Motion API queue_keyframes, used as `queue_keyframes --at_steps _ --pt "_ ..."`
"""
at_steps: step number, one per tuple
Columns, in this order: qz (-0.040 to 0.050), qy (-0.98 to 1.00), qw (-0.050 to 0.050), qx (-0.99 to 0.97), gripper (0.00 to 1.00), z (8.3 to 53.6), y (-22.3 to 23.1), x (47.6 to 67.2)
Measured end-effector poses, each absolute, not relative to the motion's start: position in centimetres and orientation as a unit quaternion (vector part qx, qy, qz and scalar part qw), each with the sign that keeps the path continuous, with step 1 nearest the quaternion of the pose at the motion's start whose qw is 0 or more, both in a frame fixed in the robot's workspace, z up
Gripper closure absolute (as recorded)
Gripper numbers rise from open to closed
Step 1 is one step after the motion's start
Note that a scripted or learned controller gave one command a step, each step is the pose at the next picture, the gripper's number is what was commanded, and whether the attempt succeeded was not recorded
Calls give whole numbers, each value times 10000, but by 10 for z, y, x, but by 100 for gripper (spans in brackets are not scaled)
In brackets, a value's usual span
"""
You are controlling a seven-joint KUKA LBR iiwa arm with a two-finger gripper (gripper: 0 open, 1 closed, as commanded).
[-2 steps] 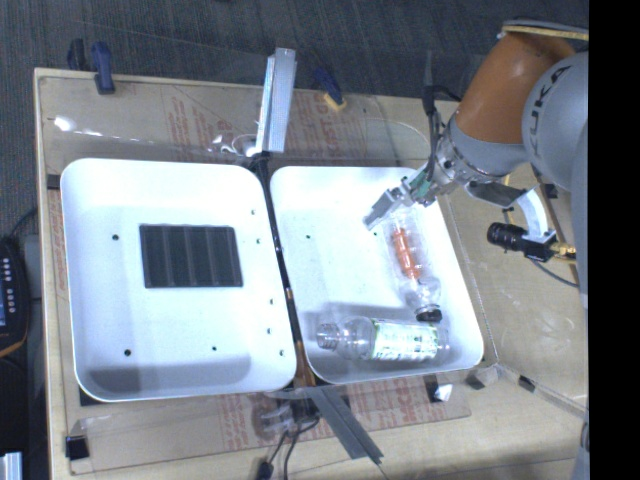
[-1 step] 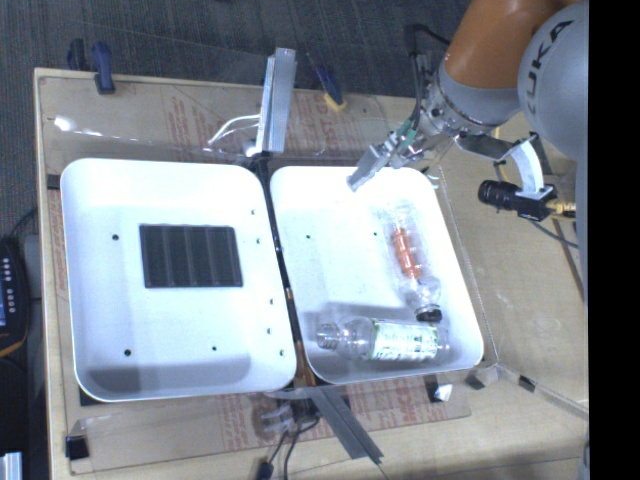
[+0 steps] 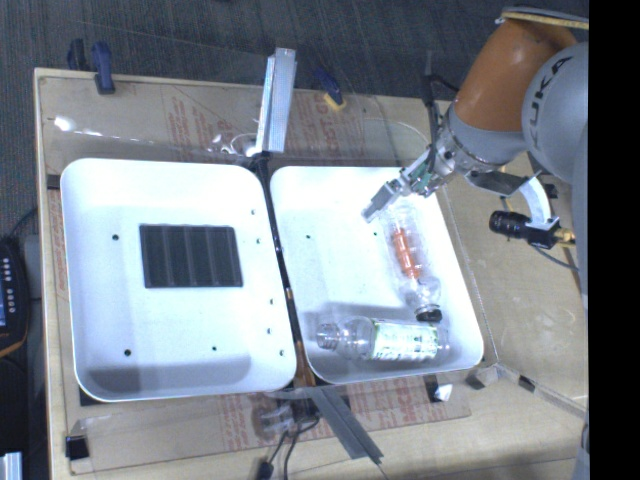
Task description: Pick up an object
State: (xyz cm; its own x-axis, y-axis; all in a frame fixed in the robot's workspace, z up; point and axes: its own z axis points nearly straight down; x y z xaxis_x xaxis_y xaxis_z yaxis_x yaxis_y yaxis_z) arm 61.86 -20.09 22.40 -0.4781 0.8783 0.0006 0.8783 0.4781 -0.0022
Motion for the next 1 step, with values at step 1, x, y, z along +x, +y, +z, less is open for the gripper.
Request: queue_keyframes --at_steps 1 --pt "4 -8808 8 -4735 0 201 -209 609"
